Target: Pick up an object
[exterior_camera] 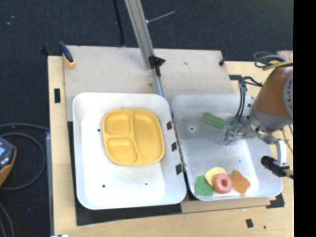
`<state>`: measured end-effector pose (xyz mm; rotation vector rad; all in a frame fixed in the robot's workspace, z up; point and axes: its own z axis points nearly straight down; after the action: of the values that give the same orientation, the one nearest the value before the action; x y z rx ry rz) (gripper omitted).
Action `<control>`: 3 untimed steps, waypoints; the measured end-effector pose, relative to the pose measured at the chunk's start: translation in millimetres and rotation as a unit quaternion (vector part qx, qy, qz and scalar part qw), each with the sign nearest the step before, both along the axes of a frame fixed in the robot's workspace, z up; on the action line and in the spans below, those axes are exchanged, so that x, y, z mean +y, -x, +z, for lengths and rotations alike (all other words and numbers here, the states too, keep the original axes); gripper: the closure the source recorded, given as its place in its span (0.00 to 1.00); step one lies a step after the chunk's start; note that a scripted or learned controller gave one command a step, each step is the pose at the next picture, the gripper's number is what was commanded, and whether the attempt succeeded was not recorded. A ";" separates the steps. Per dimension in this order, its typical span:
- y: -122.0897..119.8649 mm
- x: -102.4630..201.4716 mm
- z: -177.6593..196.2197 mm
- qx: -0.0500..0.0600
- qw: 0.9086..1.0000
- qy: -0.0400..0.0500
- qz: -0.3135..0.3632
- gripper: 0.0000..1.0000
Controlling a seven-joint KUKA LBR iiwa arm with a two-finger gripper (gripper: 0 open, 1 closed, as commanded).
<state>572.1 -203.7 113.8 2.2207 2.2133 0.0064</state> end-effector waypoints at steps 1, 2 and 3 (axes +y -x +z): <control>-2.7 6.0 47.1 0.001 1.000 0.000 0.003 1.00; -4.2 4.2 101.7 0.000 1.000 0.001 0.003 1.00; -8.7 65.4 107.4 0.002 1.000 -0.001 0.006 1.00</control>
<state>580.7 -138.2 221.1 2.2116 2.2301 0.0045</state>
